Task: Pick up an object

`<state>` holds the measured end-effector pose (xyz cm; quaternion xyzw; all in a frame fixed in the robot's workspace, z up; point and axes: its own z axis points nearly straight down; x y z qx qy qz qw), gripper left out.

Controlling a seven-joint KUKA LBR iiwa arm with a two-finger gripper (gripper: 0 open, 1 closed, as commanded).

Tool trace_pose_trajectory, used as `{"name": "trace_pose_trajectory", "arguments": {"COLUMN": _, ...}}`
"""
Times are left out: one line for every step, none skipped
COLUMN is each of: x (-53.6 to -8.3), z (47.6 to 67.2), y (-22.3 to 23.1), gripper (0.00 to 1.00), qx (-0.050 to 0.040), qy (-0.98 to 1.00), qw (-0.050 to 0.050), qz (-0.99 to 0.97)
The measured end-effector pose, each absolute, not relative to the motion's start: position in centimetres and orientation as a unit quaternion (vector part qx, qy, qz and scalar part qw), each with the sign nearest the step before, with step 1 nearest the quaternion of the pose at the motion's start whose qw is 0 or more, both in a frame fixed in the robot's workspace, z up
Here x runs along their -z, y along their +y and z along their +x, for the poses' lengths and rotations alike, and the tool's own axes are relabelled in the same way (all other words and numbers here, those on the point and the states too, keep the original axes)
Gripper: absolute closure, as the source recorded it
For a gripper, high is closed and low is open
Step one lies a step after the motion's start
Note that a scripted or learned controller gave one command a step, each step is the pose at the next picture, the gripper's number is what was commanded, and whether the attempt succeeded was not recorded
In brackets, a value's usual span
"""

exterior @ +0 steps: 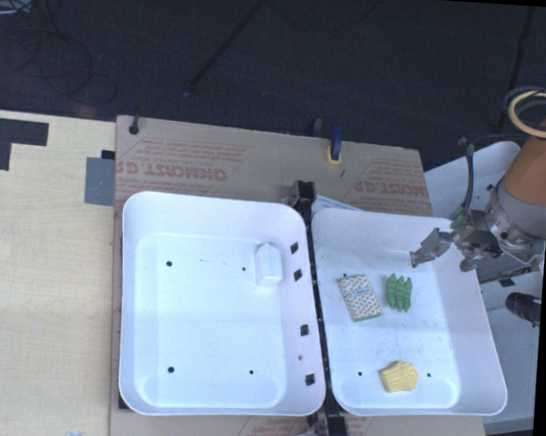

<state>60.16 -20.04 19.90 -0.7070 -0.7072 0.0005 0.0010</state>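
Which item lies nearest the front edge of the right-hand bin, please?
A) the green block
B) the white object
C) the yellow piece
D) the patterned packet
C, the yellow piece sits lowest in the right bin, near its front wall, while the patterned packet and green block lie further back, and the white object rests in the left bin.
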Motion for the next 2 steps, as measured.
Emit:
{"name": "trace_pose_trajectory", "arguments": {"x": -8.4, "z": 60.4, "y": -17.8, "gripper": 0.0, "qx": -0.0023, "qy": -0.708, "qw": 0.005, "qz": -0.707}}
{"name": "trace_pose_trajectory", "arguments": {"x": -10.1, "z": 60.6, "y": -18.0, "gripper": 1.0, "qx": -0.0009, "qy": -0.707, "qw": 0.002, "qz": -0.707}}
